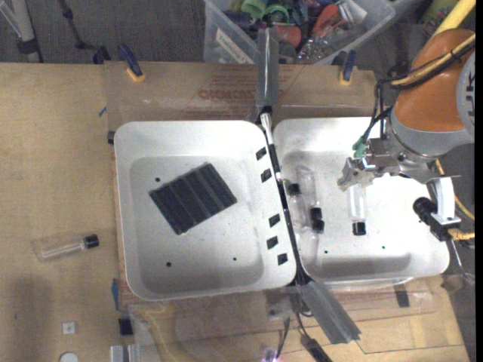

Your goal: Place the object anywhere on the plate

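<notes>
Your hand (356, 170) hangs over the right bin (392, 259), and a clear vial (357, 211) sits between its fingers. The dark plate (193, 197) waits at 9 o'clock, so the move is left.

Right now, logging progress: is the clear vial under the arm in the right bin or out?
In: the vial lies inside the right bin.

faint red print on the cardboard sheet (226, 89), too blurred to read
</notes>
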Motion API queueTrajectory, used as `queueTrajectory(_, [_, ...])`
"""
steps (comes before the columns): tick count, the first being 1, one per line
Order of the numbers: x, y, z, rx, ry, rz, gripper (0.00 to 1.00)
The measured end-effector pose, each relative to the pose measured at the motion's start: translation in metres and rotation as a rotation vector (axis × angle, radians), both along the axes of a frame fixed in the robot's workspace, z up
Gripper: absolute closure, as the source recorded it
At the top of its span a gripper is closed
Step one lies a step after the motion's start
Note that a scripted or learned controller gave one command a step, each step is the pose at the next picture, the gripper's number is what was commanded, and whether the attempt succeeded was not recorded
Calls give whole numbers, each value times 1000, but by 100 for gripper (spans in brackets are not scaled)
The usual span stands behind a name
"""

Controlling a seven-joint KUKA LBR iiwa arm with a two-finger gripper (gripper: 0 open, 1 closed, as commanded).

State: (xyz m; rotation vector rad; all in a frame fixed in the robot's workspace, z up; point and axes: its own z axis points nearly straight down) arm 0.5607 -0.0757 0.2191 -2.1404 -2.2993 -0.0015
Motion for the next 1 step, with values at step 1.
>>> queueTrajectory(1, [91,124,17,-1,0,68,100])
